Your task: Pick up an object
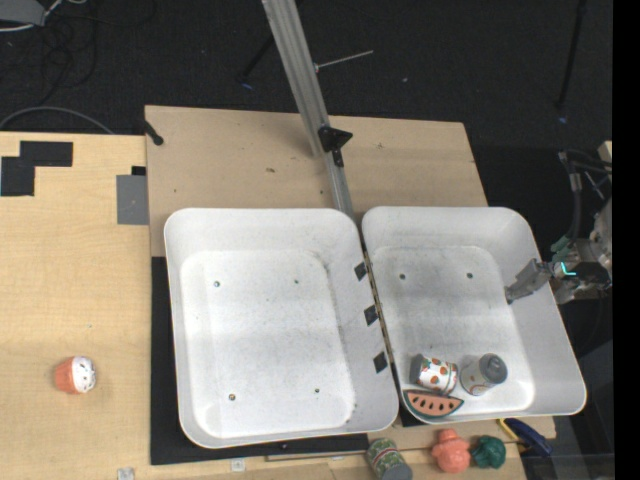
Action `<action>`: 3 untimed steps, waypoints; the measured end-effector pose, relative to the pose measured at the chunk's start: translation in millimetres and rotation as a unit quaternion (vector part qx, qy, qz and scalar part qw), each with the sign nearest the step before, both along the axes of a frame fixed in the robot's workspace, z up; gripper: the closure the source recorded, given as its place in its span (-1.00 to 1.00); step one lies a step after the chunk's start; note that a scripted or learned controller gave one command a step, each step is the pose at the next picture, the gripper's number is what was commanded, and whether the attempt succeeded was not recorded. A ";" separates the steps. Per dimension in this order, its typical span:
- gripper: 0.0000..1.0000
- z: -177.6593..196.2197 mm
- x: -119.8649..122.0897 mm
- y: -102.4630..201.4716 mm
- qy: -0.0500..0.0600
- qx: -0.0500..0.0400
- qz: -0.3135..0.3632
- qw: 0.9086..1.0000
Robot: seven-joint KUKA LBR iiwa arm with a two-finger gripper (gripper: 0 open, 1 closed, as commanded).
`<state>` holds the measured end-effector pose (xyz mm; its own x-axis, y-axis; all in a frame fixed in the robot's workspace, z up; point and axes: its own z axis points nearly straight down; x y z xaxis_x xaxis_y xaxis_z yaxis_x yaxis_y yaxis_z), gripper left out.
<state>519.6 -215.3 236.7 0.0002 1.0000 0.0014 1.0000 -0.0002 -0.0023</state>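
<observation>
Three small objects lie in the front corner of the right bin (450, 238): a white cup with red spots (437, 373), a grey round piece (485, 371) touching it on the right, and a watermelon slice (433, 405) on the front rim. My gripper (522, 285) reaches in at the right bin's right rim, well behind and to the right of these objects. Most of the arm (585, 263) is cut off at the view's right. Nothing shows at the gripper's tip.
The left bin (200, 238) stands beside the right one. A red toy (450, 450), a green toy (488, 452) and a small can (383, 458) sit on the bench before the right bin. An orange ball (75, 375) lies far left. A metal rail (305, 78) slants behind the bins.
</observation>
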 end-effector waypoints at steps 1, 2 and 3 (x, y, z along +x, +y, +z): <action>-1.00 -49.6 8.9 -0.7 0.002 0.001 0.000 1.000; -1.00 -112.3 1.5 -0.1 0.003 0.001 0.000 1.000; -1.00 -144.7 2.3 0.2 -0.001 -0.001 0.000 1.000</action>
